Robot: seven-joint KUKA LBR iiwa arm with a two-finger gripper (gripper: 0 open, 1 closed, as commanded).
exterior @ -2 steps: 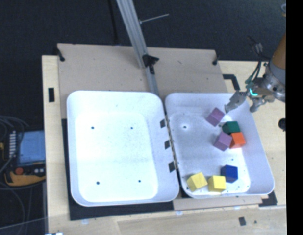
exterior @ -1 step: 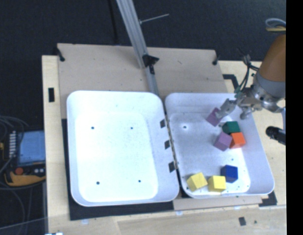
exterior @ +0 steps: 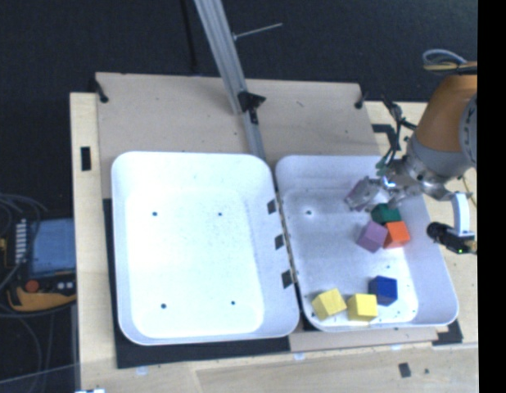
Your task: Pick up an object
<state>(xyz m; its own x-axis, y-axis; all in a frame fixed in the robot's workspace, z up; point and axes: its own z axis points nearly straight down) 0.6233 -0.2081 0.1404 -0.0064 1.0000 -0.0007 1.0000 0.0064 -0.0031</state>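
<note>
**Ana:** Gripper (exterior: 366, 193) first: it hangs over the right bin (exterior: 318, 188), above the middle cluster of blocks. It's a grey blur from here, so how wide it stands is beyond me, and I see nothing between its tips.

**Ben:** So nothing picked yet?

**Ana:** My reading is no. All six blocks look to be resting on the bin floor, so the lowering, closing and lifting all remain.

**Ben:** Run me through the scene, big things down.

**Ana:** Bench (exterior: 228, 113), then the left bin (exterior: 192, 244), then the right bin, then the arm (exterior: 445, 129) coming in from the right. Then the blocks: purple block (exterior: 372, 236) touching the orange block (exterior: 397, 234), with the green block (exterior: 388, 214) just behind them, nearest the gripper. Toward the front rim sit two yellow blocks (exterior: 329, 304) close together, and a blue block (exterior: 384, 289) just beside them.

**Ben:** Room to work?

**Ana:** The tight trio is crowded; fingers going down on one could nudge its neighbours. The bin's left half is open floor. The front three lie near the wall, so I'd judge an approach there cramped on the rim side.
</note>
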